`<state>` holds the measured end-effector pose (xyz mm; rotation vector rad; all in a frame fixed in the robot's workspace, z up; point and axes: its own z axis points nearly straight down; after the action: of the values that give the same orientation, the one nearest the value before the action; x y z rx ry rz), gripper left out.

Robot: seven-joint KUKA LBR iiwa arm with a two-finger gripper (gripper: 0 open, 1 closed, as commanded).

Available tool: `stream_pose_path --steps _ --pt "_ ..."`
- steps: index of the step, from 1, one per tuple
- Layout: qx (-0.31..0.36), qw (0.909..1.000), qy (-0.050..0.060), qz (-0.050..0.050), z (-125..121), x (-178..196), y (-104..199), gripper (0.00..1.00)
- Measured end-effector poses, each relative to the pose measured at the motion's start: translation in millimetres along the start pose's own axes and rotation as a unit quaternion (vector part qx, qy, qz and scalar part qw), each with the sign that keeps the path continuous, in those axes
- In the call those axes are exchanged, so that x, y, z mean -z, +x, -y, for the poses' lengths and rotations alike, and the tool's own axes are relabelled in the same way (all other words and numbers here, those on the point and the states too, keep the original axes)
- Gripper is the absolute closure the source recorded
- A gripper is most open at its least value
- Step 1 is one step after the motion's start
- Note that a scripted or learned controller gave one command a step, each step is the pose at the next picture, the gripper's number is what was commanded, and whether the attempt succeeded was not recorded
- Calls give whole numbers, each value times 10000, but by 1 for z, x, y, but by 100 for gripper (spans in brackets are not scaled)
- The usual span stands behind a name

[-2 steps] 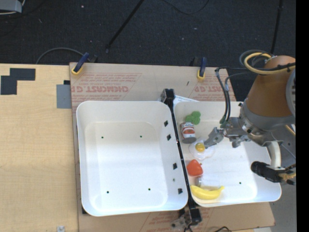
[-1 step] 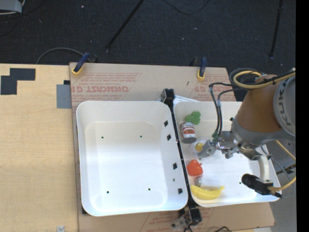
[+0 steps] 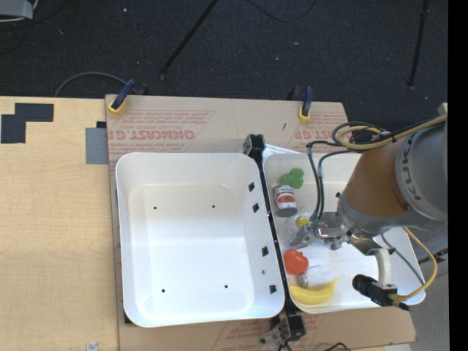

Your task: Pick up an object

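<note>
You are looking at the arm point(image 3: 387, 181) reaching in from the right, over the right bin point(image 3: 322, 307). Its gripper point(image 3: 311, 229) is hanging low in the middle of that bin, and you cannot tell if it is holding anything. A small can point(image 3: 284, 199) and a green toy point(image 3: 293, 178) are lying above it. A red ball point(image 3: 295, 261) and a banana point(image 3: 314, 293) are lying below it. The left bin point(image 3: 190, 236) is sitting beside it.
</note>
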<state>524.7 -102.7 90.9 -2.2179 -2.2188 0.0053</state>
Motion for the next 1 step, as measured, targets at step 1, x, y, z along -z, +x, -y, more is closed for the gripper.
stream_pose_path --steps 1 --pt "-10 10000 -22 4 -1 13 -1 100"
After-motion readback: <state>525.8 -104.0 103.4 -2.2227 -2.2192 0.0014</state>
